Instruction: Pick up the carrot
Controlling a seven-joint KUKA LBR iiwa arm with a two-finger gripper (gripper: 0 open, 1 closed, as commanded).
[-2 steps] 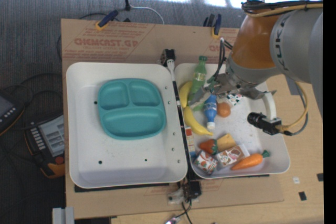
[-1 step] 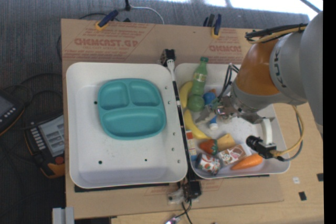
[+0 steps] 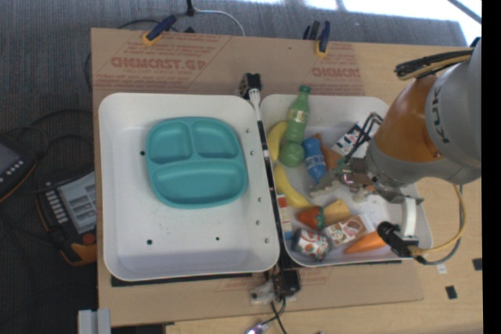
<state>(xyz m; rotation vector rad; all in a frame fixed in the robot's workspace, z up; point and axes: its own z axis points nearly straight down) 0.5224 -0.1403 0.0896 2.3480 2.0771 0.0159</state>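
The carrot (image 3: 365,244) is a small orange tapered piece lying flat near the front right corner of the right bin (image 3: 325,100). It lies beside a printed packet (image 3: 344,231). My gripper (image 3: 335,180) hangs low over the middle of that bin, above and behind the carrot, among the cluttered items. The grey arm with its orange band (image 3: 415,129) reaches in from the right and hides the bin's right side. Nothing can be seen held in the gripper.
The right bin also holds a green bottle (image 3: 297,116), a banana (image 3: 279,164), a blue bottle (image 3: 315,157), a yellow block (image 3: 337,210), a red piece (image 3: 310,217) and a small can (image 3: 312,246). A teal divided plate (image 3: 197,162) lies in the left bin (image 3: 125,246).
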